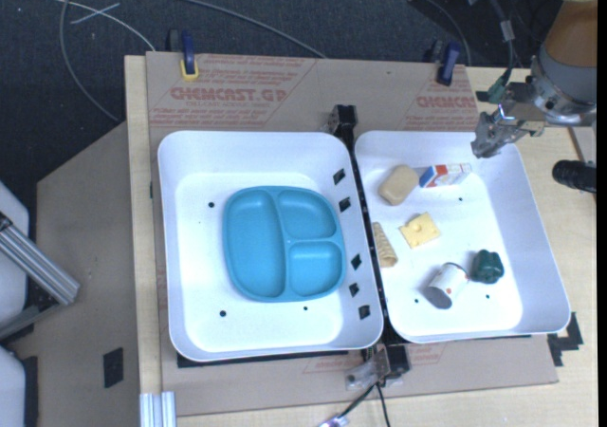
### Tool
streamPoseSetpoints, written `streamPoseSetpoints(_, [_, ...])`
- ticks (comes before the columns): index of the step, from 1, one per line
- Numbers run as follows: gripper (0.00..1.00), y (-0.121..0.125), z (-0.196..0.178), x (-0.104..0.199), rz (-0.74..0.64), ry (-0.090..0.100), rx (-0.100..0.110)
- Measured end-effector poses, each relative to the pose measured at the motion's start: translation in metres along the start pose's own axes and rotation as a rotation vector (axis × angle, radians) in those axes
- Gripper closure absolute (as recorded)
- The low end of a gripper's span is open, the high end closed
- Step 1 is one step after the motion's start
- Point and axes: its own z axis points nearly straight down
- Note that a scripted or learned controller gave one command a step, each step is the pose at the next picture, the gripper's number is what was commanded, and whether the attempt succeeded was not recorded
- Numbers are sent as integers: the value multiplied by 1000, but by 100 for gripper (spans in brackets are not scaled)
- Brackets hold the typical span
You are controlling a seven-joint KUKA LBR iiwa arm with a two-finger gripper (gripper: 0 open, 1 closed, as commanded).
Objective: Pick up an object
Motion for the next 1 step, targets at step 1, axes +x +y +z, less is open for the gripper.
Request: streamPoseSetpoints(1, [100, -11, -7, 53, 0, 1, 0])
